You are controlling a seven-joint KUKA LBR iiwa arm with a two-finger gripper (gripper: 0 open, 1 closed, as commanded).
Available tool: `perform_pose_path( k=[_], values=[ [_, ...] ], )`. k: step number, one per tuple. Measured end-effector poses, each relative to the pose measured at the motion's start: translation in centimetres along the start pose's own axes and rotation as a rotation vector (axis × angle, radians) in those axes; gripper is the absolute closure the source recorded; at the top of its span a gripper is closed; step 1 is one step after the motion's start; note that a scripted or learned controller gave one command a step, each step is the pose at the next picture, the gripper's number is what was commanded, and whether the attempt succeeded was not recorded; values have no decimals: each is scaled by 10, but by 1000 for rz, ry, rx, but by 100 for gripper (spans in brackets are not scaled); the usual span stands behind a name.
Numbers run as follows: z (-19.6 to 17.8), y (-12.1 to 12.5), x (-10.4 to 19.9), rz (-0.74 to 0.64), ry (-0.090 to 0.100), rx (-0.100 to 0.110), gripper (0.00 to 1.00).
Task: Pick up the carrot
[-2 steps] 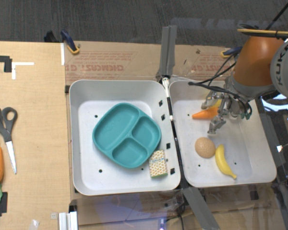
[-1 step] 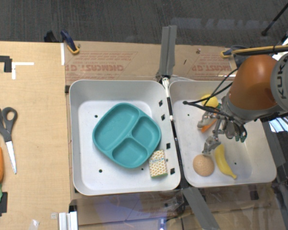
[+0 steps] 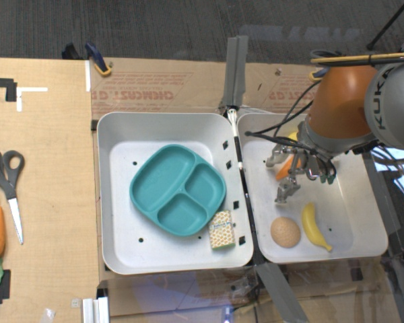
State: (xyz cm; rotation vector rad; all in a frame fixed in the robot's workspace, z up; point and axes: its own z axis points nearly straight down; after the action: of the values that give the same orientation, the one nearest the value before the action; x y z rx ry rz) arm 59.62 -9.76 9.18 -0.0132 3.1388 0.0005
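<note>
Apparently mid-grasp, the end effector (image 3: 297, 173) is hovering low over the carrot (image 3: 283, 169) near the right bin's (image 3: 363, 247) far edge, its grip unreadable, the lift not yet showing.

Gripper (image 3: 291, 173) at carrot (image 3: 283, 170) in right bin (image 3: 363, 244)

Red print runs along the cardboard sheet (image 3: 161, 86) behind the two bins, but it is upside down in this view and too blurred to read for certain. White letters "KU" show on the grey arm (image 3: 390, 106) at the right edge. The small box (image 3: 222, 231) beside the teal plate carries a pattern with no readable words.
</note>
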Motion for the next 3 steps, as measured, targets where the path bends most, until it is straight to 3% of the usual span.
perform_pose_path(
  k=[2, 3],
  values=[
    [-1, -8, -31, -28, -2, 1, 0],
    [-2, -34, -33, -148, -4, 2, 0]
  ],
)
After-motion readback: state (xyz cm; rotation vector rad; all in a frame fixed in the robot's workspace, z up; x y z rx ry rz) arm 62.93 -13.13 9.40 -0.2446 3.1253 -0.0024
